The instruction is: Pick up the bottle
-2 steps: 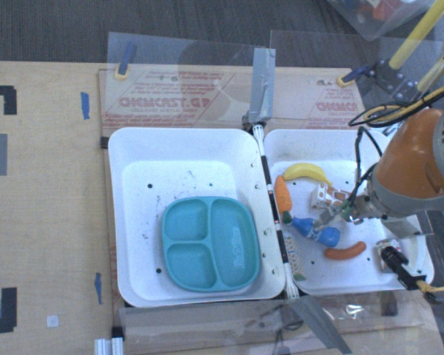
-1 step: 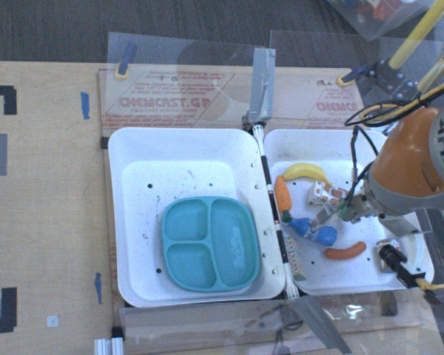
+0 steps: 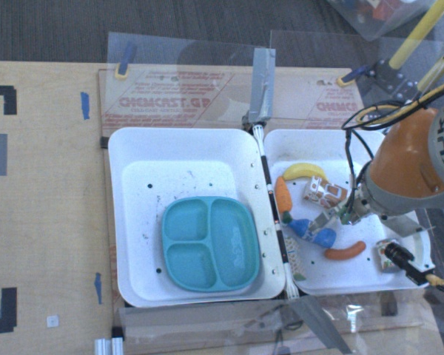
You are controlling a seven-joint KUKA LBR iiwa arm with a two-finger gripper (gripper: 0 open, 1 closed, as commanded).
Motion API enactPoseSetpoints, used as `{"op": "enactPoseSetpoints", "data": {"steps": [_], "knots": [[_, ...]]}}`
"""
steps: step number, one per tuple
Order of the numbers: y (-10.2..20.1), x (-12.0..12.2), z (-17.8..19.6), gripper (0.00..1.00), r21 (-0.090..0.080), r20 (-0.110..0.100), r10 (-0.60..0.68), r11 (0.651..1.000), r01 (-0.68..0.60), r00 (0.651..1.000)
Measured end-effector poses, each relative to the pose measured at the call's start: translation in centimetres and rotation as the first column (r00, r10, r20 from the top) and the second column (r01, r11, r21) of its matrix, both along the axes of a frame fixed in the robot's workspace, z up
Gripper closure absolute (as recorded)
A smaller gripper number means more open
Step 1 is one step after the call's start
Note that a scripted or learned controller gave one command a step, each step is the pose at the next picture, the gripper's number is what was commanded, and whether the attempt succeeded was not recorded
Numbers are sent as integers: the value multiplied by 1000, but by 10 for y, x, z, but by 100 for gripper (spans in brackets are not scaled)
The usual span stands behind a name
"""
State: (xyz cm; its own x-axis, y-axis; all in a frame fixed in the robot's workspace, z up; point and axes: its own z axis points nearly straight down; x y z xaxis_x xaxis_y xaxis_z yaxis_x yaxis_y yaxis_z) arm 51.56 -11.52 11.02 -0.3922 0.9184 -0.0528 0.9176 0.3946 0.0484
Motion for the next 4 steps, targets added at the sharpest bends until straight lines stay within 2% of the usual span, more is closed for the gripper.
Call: {"op": "enactPoseSetpoints", "data": {"steps": [2, 3, 4], "knots": [[-3, 8, -1, 0, 5, -4, 1, 1000, -1, 1000], [3, -9, 0, 0, 9, 0, -11, 1000, 11, 1000], [1, 22, -3, 0, 23, -8, -263, 964, 263, 965]]}}
